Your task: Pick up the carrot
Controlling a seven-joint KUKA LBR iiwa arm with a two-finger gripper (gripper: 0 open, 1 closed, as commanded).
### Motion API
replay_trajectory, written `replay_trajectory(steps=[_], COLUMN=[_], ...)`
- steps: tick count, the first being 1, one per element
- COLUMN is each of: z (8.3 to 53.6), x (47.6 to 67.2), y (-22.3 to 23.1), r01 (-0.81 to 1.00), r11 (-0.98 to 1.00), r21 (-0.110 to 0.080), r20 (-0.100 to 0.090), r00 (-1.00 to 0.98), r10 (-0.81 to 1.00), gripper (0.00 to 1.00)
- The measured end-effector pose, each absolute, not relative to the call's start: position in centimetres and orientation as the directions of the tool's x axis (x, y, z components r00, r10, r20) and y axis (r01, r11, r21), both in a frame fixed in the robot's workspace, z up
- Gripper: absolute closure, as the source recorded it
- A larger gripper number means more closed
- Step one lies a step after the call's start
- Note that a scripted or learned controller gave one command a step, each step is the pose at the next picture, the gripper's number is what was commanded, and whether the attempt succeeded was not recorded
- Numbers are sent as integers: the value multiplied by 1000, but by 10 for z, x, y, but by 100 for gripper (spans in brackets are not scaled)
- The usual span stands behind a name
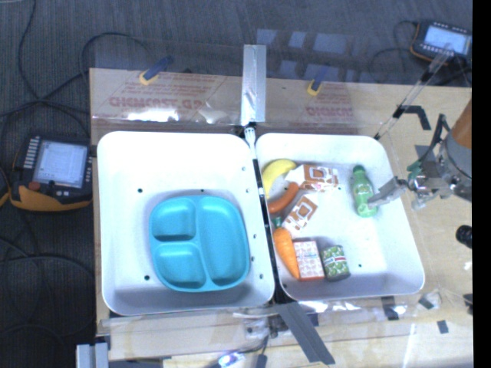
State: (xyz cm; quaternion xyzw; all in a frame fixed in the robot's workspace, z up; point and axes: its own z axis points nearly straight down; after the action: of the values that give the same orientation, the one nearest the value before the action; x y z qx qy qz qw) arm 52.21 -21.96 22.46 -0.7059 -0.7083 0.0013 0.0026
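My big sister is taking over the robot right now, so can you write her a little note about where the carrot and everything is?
Gripper: at the right side of the right bin, right by the green bottle. Whether it is open or shut can't be told, and it holds nothing that can be seen.
Carrot: lying in the right bin's lower left part, against the red box, below the banana and sausage.
Left bin: holds the blue divided plate.
Done: nothing yet; the carrot is not picked up.
Left: move across to the carrot, grasp it, lift it.
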Motion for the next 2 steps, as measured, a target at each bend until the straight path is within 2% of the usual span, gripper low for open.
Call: replay_trajectory(steps=[1, 2], z=[126, 159], x=[483, 523], y=[-169, -160], r01=[992, 940], r11=[127, 341], r21=[-7, -3], r20=[4, 2], r00=[-127, -341], r10=[992, 940], gripper=[0, 0])
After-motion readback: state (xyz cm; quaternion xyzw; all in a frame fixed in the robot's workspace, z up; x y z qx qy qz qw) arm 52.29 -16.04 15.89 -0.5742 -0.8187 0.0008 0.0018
